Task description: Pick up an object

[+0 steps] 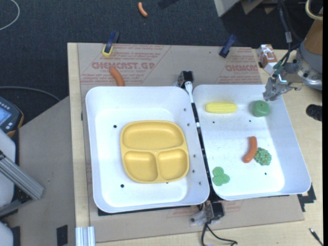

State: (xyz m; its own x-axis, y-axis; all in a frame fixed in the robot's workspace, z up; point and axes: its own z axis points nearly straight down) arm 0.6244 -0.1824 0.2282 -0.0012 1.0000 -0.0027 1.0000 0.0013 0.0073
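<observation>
My gripper (271,94) hangs at the far right corner of the right bin (287,137), its fingertips just above and right of a round green toy (260,108). Nothing shows between its fingers. A yellow corn cob (221,107) lies at the back of that bin. Toward the front right, an orange sausage (250,149) rests against a green broccoli piece (263,157). A flat green leafy piece (221,177) lies at the front left of the same bin.
The left bin (97,137) holds a yellow three-section plate (154,150). An orange sausage (117,76) lies on the cardboard behind the left bin, another (142,8) on the dark floor. Blue clamps (109,44) (227,46) grip the board's back edge.
</observation>
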